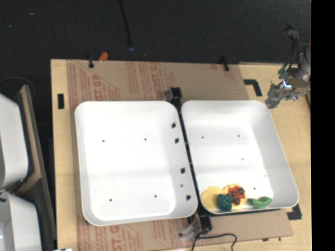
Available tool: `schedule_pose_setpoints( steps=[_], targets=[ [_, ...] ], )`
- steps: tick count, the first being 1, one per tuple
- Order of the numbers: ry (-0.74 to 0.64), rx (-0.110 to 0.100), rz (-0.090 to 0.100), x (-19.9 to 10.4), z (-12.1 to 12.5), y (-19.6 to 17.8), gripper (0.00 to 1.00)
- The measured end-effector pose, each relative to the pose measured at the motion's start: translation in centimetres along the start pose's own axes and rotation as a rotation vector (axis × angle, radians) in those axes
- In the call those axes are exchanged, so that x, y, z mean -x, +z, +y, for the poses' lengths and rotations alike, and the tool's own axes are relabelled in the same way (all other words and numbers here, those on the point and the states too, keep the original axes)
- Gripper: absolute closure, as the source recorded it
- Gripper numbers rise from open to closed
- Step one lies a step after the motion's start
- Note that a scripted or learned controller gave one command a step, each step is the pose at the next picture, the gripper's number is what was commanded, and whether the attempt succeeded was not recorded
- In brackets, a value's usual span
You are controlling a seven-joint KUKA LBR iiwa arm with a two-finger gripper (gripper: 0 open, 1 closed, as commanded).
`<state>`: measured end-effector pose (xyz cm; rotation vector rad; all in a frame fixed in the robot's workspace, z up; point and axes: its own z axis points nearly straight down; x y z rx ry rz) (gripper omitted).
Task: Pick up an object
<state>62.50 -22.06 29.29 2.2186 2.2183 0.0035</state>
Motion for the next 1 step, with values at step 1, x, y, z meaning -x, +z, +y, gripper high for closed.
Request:
schedule_pose_setpoints(
  steps=[1],
  targets=[
    [-0.003, -0.004, 0.002, -5.22, 0.36, 1.66, 1.00]
  ],
)
